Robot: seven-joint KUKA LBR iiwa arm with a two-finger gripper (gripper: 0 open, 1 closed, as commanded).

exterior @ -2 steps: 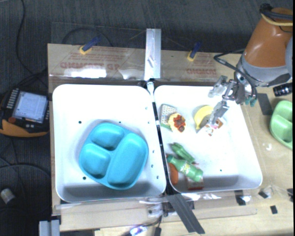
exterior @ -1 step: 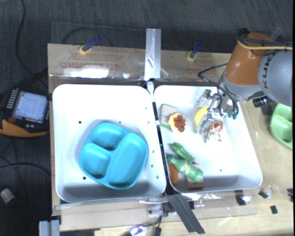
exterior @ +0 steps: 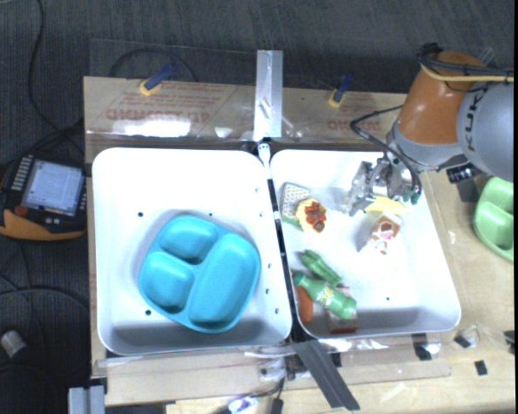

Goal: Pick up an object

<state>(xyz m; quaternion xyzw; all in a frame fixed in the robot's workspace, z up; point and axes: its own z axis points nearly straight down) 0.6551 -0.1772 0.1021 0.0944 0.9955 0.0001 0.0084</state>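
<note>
The right bin (exterior: 432, 257) holds several small toys. My gripper (exterior: 378, 188) hangs low over its back right part. Directly under it lies a pale yellow piece (exterior: 387, 207), touching or nearly touching a white and red toy (exterior: 382, 233); whether the gripper grasps either is unclear. A red and yellow food toy (exterior: 312, 216) sits beside a greyish wedge (exterior: 293, 193) near the divider. Toward the front lie a green leafy toy (exterior: 320, 268), a green and red packet (exterior: 332, 301) and an orange piece (exterior: 304, 305).
A blue divided plate (exterior: 200, 271) lies in the left bin (exterior: 121, 179). A green object (exterior: 499, 214) stands outside the right bin at the far right. A handheld device (exterior: 45, 195) rests on the floor to the left.
</note>
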